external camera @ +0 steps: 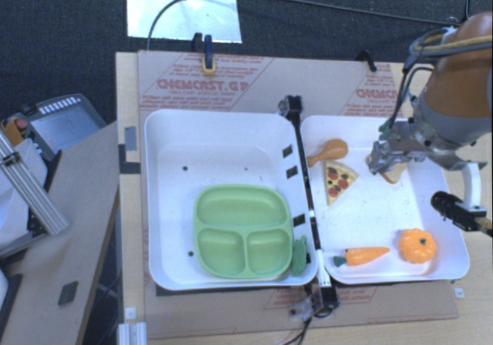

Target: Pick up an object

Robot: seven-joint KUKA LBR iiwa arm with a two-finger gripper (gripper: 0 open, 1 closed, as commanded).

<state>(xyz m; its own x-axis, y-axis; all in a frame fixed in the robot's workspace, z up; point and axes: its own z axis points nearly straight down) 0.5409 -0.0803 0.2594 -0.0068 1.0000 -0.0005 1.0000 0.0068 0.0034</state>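
In the right bin (454, 259) lie a toy chicken drumstick (330, 151), a pizza slice (337, 180), a carrot (363, 256) and an orange pumpkin (417, 246). My gripper (383, 159) hangs low over the bin's upper right part, to the right of the drumstick. A small tan object (395, 175) peeks out just under and beside the gripper; the gripper hides most of it. Whether it is touching the gripper I cannot tell.
The left bin (169, 182) holds a green divided plate (243, 230), with a small green item (300, 256) at its right edge. A black divider (302, 174) runs between the bins. The arm's grey and orange body (458, 97) looms over the right bin's far corner.
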